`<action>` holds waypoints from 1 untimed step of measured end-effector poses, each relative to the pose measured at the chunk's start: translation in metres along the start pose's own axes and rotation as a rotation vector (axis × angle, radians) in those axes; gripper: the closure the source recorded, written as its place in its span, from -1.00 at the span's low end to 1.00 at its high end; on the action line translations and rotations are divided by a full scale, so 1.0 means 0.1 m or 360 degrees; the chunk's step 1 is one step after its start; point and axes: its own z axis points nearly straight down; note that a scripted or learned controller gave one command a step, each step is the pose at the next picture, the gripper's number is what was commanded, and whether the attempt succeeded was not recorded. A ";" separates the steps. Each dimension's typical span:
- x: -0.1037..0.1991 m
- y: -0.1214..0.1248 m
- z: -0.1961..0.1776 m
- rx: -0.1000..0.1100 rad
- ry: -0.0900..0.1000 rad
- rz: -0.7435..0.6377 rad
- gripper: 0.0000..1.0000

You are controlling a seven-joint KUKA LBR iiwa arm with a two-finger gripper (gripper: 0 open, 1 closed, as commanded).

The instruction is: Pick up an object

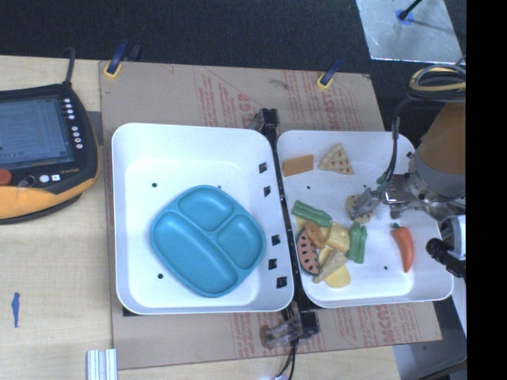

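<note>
Pale wooden bench (55,267) carries a brown cardboard sheet (238,93), and on that sheet you find two shallow white plastic bins side by side. Count the fixed items first: one left bin (131,145), one right bin (428,291), one grey-and-orange handheld control pendant (40,149) far to the claw's left.

Locate the metal two-finger claw (364,204) low inside the right bin, at the end of the grey arm with its orange band (447,145). Whether its fingers are spread or closed cannot be told from this view, and nothing is seen between them. Treat the pick as not yet done: every object lies on a bin floor, so grasp and lift remain.

Count the candidate objects relative to the claw:
- one orange plastic carrot (405,247), right and slightly below;
- one dark green bean pod (358,242), just below;
- one green pod (310,211), left;
- one watermelon slice (308,252), lower left;
- one cluster of yellow and orange pieces (334,252), below left, exact number unclear;
- one tan cracker square (298,165) and one waffle wedge (336,160), above left.

One blue moulded divided plate (207,240) sits alone in the left bin, well apart.
</note>
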 end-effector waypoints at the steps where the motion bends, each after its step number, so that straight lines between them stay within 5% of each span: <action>1: 0.03 0.06 0.42 0.0008 0.0005 0.0003 -1.00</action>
